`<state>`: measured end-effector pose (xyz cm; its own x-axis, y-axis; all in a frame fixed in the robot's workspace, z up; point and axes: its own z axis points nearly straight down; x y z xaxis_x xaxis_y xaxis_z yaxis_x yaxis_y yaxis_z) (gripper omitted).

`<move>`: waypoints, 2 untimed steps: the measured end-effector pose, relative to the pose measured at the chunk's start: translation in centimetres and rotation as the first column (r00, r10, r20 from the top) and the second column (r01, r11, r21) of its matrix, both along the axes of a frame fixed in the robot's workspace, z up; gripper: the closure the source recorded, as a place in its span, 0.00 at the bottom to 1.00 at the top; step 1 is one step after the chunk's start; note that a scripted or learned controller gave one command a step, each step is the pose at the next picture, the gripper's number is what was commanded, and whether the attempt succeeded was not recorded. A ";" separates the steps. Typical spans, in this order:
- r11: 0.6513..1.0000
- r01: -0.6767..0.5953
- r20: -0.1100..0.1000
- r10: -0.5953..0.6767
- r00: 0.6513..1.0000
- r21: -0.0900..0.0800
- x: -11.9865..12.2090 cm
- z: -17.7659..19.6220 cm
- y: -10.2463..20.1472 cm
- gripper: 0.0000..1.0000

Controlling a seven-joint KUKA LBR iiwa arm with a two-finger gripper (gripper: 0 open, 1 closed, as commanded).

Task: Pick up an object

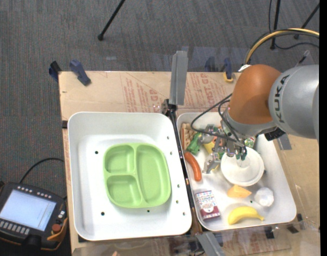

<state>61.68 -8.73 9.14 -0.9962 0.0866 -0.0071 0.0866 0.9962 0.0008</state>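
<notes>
Grey carpet surrounds a cardboard-topped bench carrying two white bins. Left bin [78, 143] holds a green divided plate [137, 175]. Right bin [283, 180] holds the candidates: hot dog [193, 166], white bowl [243, 168], orange wedge [238, 191], banana [245, 214], small carton [207, 204]. Gripper [227, 152] hangs over the bowl's left rim, near the hot dog. Whether it is spread, closed or touching anything cannot be told; cables clutter it. Judgement: a sound grasp needs one isolated item chosen, a straight descent centred on it, and the bowl rim avoided.

A handheld control pendant [26, 215] lies on grey carpet [153, 31] beside the bench [121, 92].
</notes>
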 end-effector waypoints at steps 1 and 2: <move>0.999 0.052 -0.006 -0.052 0.999 0.001 -4.1 -0.4 0.4 0.00; 0.994 0.114 -0.006 -0.114 0.993 0.001 0.2 -0.4 0.7 0.00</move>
